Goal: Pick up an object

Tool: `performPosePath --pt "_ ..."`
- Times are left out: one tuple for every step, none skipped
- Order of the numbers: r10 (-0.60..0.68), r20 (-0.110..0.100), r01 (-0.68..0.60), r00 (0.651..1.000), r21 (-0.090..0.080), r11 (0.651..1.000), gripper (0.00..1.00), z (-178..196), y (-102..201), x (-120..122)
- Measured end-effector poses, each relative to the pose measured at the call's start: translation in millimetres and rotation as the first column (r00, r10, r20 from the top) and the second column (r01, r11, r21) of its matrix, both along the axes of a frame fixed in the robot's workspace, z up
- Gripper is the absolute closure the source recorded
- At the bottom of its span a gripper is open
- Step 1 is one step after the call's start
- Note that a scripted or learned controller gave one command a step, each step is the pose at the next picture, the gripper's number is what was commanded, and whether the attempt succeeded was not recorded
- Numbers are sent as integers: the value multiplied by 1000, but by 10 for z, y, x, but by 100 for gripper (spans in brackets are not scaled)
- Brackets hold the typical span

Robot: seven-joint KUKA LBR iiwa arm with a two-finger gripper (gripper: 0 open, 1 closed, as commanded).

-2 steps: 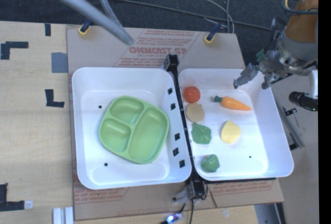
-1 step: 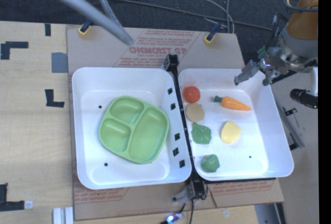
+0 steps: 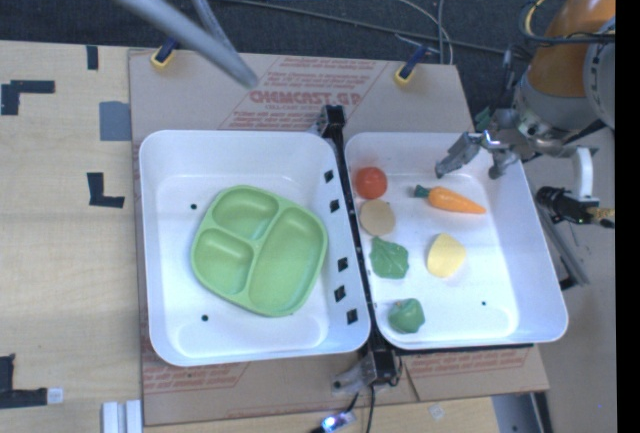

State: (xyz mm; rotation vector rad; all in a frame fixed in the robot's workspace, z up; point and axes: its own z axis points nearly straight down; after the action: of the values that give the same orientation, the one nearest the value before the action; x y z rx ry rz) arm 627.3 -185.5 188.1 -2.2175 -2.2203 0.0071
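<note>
**Ana:** Carrot (image 3: 456, 202) first, since it lies closest to the gripper (image 3: 475, 159). Where does it sit against the fingers?

**Ben:** It lies flat on the floor of the right bin (image 3: 520, 251), orange body pointing right, green stem end pointing left. The gripper is above it in the picture, near the bin's far right corner. The two fingers are spread apart, one angled down to the left, the other pointing down on the right. The carrot is below the gap, apart from both fingertips.

**Ana:** Anything between the fingers?

**Ben:** Nothing. White bin floor shows between them. The jaws stand open and hold no object.

**Ana:** What else is in that bin?

**Ben:** A red tomato (image 3: 371, 182) near the dividing wall, and just below it a beige round piece (image 3: 377, 217), the two nearly touching. Below that a green leafy piece (image 3: 389, 258), then another green piece (image 3: 406, 316) toward the near edge. A yellow piece (image 3: 446, 255) lies under the carrot, apart from it.

**Ana:** And the left bin (image 3: 165, 221)?

**Ben:** A green divided tray (image 3: 260, 250), turned at an angle, lying flat in the middle.

**Ana:** The arm (image 3: 570, 41)?

**Ben:** It comes in from the right, orange band showing at the top right, the grey wrist over the right bin's far corner.
</note>
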Motion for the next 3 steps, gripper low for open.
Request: performPosePath --pt "0 0 0 1000 0 1000 0 -518 62 68" --pt "1 5 -1 1000 -3 1000 0 -1047 64 65" --pt "2 8 -2 1000 -3 1000 100 -906 68 79"
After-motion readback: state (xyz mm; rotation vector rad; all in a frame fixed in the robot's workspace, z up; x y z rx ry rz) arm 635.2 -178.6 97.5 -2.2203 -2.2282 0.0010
